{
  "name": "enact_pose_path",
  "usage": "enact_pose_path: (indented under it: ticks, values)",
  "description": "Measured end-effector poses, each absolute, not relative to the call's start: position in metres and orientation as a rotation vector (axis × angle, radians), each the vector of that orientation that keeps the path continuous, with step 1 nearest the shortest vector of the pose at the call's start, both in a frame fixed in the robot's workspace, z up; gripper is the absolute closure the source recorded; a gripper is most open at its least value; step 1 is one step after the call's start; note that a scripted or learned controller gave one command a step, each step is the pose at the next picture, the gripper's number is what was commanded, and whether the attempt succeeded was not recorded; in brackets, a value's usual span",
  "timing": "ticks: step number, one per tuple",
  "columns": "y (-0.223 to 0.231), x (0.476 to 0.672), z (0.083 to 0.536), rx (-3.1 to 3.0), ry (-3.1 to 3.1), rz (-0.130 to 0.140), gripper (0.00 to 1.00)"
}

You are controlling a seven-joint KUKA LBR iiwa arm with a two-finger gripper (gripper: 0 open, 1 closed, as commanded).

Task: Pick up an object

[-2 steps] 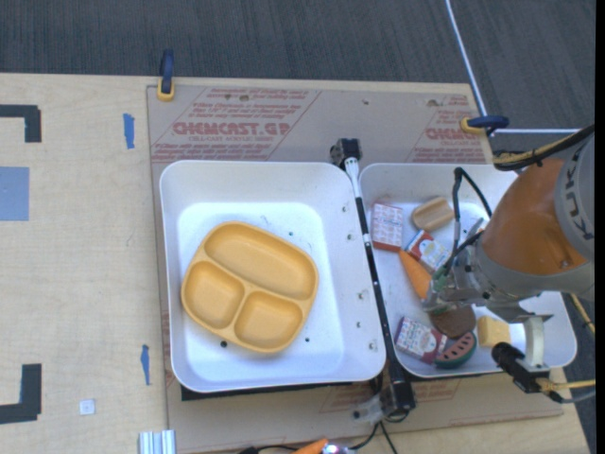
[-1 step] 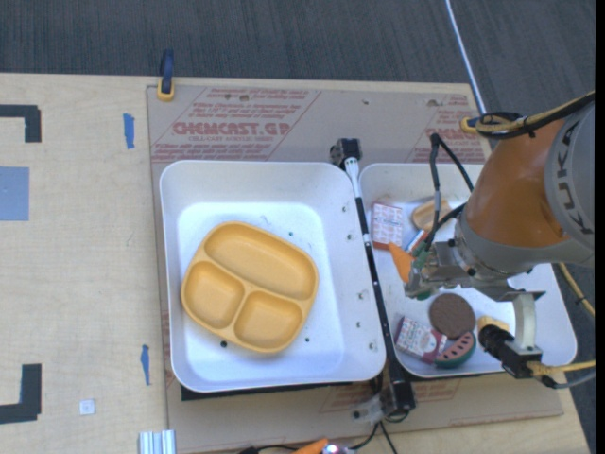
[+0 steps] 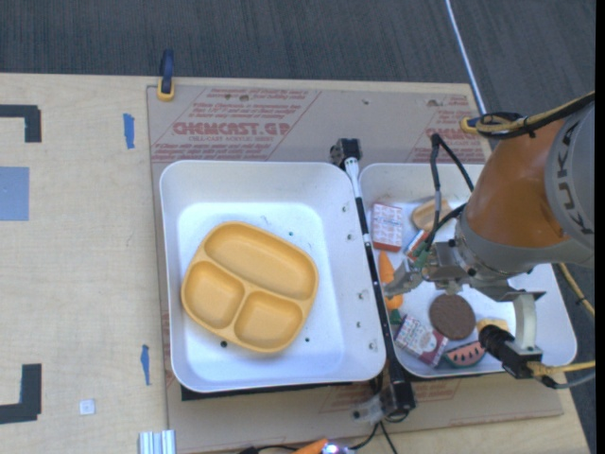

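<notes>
My gripper (image 3: 414, 270) hangs low over the left half of the right bin (image 3: 563, 340), below the grey and orange arm. Right by it lies an orange carrot-like piece (image 3: 386, 269). A red and white packet (image 3: 388, 225) rests just beyond it, toward the back. A brown round disc (image 3: 454, 317) lies to the gripper's front right, with a watermelon slice toy (image 3: 463, 355) and a small green and red packet (image 3: 416, 335) near the front wall. A tan piece (image 3: 426, 214) shows at the back, partly hidden by the arm.
The left bin (image 3: 180, 197) holds a yellow three-compartment plate (image 3: 249, 286). A raised divider edge (image 3: 364, 244) separates the two bins. The arm covers much of the right bin's right half.
</notes>
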State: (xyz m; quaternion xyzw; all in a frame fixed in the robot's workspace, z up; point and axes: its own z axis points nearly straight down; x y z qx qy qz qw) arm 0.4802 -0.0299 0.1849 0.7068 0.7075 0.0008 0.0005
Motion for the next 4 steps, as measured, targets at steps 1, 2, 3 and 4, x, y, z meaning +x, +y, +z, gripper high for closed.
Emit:
enact_pose_path:
  ticks: [1,2,3,4]
  values:
    - [-0.101,0.481,0.087,2.219,2.216,0.004,0.00]
    - [-0.101,0.484,0.099,2.214,2.211,0.012,1.00]
    - [-0.006,0.480,0.185,2.219,2.223,0.004,1.00]
    - [-0.127,0.491,0.166,2.219,2.218,0.000,1.00]
